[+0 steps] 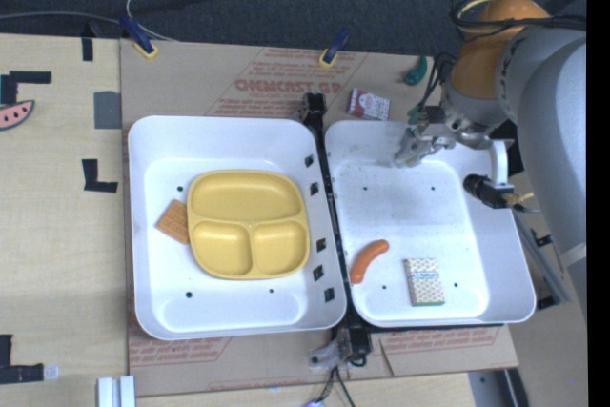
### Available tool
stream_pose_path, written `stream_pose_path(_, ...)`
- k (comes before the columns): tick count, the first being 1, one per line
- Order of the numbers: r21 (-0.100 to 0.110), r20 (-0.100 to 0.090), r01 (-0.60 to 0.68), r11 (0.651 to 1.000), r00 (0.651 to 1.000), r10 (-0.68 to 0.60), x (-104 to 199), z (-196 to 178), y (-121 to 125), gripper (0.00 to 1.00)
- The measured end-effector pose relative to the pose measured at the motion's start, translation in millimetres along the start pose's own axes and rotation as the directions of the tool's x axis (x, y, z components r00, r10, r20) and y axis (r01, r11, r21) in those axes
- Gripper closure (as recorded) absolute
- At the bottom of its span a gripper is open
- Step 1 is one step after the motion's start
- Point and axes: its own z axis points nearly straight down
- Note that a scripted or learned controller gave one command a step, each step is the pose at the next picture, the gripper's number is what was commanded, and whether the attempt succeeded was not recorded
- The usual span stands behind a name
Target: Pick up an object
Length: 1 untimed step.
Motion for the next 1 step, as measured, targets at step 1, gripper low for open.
stream_pose_path(1,0.001,0.001,0.0,1.0,1.0,0.0,-0.2,0.5,-0.3,0.0)
